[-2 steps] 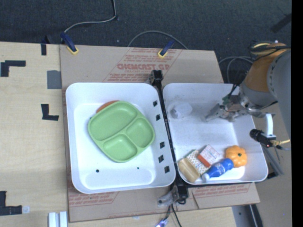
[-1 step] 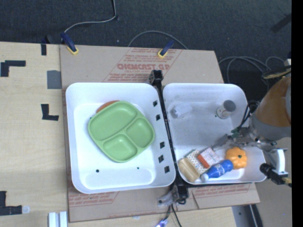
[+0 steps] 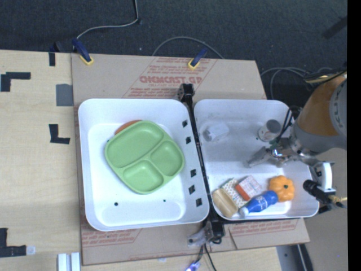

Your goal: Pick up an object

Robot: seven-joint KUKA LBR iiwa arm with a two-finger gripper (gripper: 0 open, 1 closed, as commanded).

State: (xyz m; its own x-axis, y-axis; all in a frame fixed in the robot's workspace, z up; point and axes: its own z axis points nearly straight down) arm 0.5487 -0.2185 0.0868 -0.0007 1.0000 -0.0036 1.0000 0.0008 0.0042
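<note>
In the right bin [image 3: 242, 109], my gripper [image 3: 259, 147] hangs low over the bare middle of the floor. Its two fingers are spread open and nothing sits between them. Along the bin's front edge lie a small orange pumpkin [image 3: 281, 188], a blue bottle with a white cap [image 3: 259, 203], a small white and red packet [image 3: 247, 186] and a tan ridged piece [image 3: 224, 199]. All of them are in front of the gripper and apart from it. A pale, see-through object [image 3: 215, 131] rests at the bin's back left.
The left bin [image 3: 96, 202] holds a green divided plate [image 3: 145, 156] with an orange edge [image 3: 127, 126] peeking out behind it. The grey arm with its orange band [image 3: 321, 114] comes in from the right. Cables run across the dark floor behind the bench.
</note>
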